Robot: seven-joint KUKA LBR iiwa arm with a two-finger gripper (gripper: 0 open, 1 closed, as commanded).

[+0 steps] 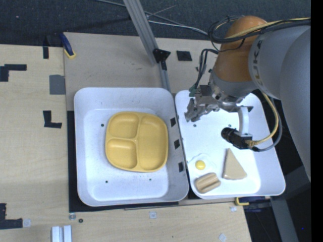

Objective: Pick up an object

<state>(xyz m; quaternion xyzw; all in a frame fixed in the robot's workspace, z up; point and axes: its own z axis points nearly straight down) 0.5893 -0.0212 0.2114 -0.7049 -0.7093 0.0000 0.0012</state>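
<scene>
A: Layout?
B: Two bins side by side on the bench [30,150]. Left bin [86,105] holds a divided plate [137,140], roughly centred.
A: Right bin?
B: Right bin [267,183] has three items along its near edge: fried egg [200,164] on the left, bread roll [207,182] just in front of it, wedge slice [233,166] to the right of both, close by.
A: Arm?
B: Gripper [193,112] sits over the right bin's far left part, near the wall shared with the left bin, well behind the items.
</scene>
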